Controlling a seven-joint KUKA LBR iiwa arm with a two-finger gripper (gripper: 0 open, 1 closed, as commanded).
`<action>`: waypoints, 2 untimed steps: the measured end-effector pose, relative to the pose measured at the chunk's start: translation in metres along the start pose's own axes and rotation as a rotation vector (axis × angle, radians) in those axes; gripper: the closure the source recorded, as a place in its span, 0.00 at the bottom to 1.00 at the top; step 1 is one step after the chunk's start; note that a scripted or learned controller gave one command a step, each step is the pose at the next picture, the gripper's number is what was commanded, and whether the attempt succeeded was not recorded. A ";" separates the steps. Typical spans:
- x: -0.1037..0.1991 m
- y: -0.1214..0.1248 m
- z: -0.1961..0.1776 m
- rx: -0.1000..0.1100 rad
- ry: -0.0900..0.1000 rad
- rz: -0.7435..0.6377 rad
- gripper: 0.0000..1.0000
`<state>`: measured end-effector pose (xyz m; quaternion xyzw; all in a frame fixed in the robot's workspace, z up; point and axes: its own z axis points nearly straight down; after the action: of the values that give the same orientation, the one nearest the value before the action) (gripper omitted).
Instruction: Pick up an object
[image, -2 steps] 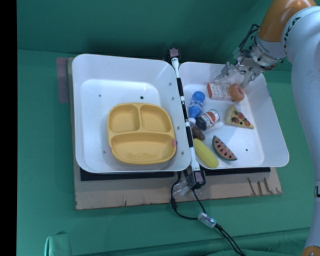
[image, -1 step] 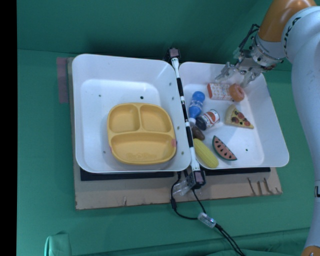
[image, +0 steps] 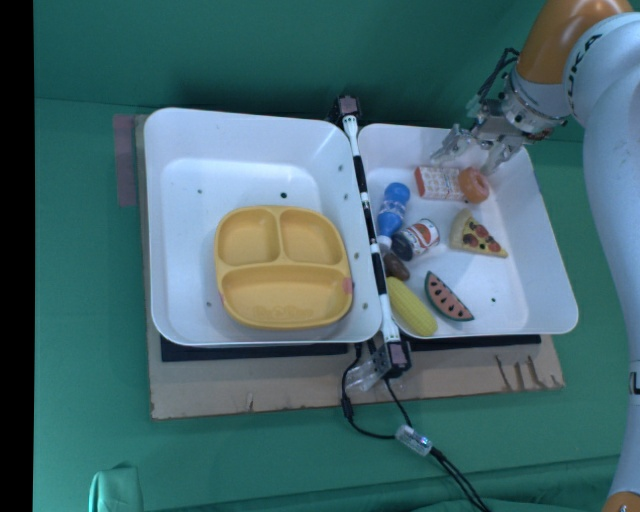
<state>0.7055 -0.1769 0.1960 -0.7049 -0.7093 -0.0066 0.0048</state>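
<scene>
Corn cob lies well below the claw, whose spread, empty fingers hover just above the sideways orange-capped bottle.

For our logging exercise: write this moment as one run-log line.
gripper: above right bin, open, holding nothing | nearest: orange-capped bottle | yellow plate: left bin

- Yellow divided plate
- White bins
- Red watermelon slice, black seeds, green rind
- Yellow corn
- Pizza slice, red dots
- Blue bottle
- Green cloth
</scene>
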 end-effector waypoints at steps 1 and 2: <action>0.000 0.000 0.000 0.000 -0.001 0.000 0.00; 0.007 -0.001 0.000 -0.005 -0.018 0.007 0.00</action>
<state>0.7040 -0.1703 0.1965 -0.7073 -0.7069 -0.0019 -0.0033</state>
